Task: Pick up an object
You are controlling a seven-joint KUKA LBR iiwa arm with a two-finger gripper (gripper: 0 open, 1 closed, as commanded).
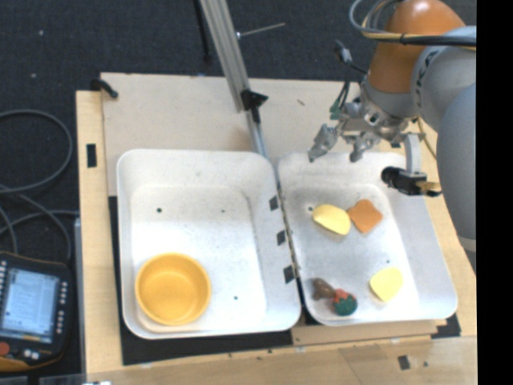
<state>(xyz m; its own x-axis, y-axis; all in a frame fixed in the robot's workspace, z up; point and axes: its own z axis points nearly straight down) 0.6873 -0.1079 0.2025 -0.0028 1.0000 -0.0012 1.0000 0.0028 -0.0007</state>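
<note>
Left bin (160, 183): a round yellow plastic bowl (172, 289) is sitting upright in the near left corner, well apart from the arm.

Right bin (417, 239): a small brown-and-green toy with a red spot (335, 297) is lying at the near edge, close to the divide between the bins. Further in, a pale yellow rounded wedge (331, 220) is lying just beside, perhaps touching, an orange flat piece (365, 216). A second pale yellow chunk (386, 283) is resting toward the near right corner.

The two-finger gripper (342, 145) is hovering over the far rim of the right bin, its fingers (321, 144) spreading apart with nothing between them. The grey arm with the orange band (410, 46) is reaching in from the right, wrist angling down and toward the left.

Key relation: the yellow wedge and orange piece are lying nearest, toward the camera from the fingertips and lower. The wedge's long axis is running roughly left to right. Judgement: a short advance toward the near side plus a descent looks sufficient.
</note>
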